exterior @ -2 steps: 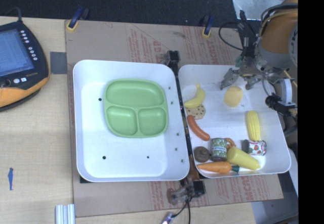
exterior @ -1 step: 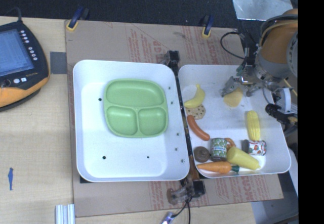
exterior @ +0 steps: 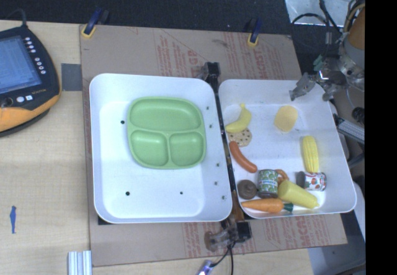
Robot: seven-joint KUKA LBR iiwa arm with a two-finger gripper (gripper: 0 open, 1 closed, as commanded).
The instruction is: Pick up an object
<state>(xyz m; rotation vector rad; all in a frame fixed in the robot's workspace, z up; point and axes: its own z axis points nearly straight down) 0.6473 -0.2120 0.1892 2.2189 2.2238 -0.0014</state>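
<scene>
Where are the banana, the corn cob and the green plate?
banana (exterior: 240,120), camera view, middle of its curve.
corn cob (exterior: 309,154), camera view, middle of the cob.
green plate (exterior: 166,110), camera view, ridge above the two lower compartments.

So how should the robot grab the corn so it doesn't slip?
Probably around the middle of the corn, coming straight down from above. It lies flat in the right bin, long and narrow, pointing away from the camera, so the gripper could put one finger on each long side. Bare bin floor lies on both sides, leaving room for the fingers.
</scene>
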